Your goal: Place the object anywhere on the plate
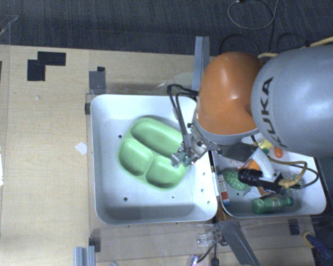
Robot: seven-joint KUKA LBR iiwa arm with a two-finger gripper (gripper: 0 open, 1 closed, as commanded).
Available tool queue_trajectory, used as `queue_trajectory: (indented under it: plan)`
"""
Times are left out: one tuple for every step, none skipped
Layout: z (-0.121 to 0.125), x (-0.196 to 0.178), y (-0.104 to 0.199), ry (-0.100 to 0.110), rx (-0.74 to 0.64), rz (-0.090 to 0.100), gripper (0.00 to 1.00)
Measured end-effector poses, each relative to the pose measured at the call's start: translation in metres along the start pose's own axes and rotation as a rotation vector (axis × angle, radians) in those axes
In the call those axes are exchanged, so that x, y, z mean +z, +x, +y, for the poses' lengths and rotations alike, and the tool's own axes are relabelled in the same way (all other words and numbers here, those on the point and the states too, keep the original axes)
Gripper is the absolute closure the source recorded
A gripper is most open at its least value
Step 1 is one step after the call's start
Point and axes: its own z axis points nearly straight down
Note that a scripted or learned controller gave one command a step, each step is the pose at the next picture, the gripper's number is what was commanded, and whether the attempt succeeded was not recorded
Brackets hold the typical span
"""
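Hovering with the gripper [183, 157] low over the right-hand edge of the green divided plate [139, 148], itself lying in the left bin [108, 204], with the orange band [227, 93] looming just above. Judging this as the placing step, at or near release. Not managing to tell whether the pincer is spread or pressed together, nor whether any object is sitting in it; seeing no loose object lying on the plate, only a green bottle [273, 204] and other clutter resting in the right bin [316, 204]. Calling next, probably, for a release squarely over a compartment, then a straight lift.
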Motion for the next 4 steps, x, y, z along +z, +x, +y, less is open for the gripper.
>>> queue_trajectory:
  plan:
    - [0.0,0.0,0.0,0.0,0.0,0.0,0.0]
    - [0.0,-0.052,0.005,-0.002,-0.001,-0.001,0.0]
    - [0.002,-0.063,0.005,-0.007,-0.007,-0.004,1.0]
    - [0.002,-0.063,0.005,-0.007,-0.007,-0.004,0.0]
